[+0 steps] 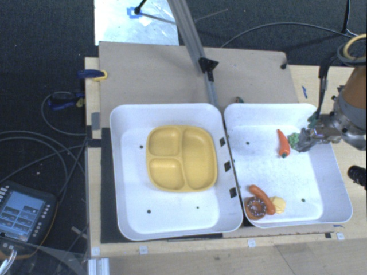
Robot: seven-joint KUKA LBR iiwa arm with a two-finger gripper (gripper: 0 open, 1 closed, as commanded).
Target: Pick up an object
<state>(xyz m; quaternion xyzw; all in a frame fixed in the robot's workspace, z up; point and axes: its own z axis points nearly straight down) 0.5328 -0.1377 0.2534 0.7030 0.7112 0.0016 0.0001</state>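
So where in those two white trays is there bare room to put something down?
Left bin: only the strip around the yellow plate. Right bin: bare floor between the carrot and the hot dog. Crowded: the hot dog's corner and beside the gripper.

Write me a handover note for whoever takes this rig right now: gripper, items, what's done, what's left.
Gripper: low over the right bin, by its right wall, beside the carrot's green top; finger state unclear, nothing seen held.
Carrot: lying in the right bin's upper part.
Hot dog, donut and a small yellow piece: clustered at the right bin's front-left corner.
Yellow plate: in the left bin.
Done: arm brought in near the carrot.
Left: grasp and lift one item.
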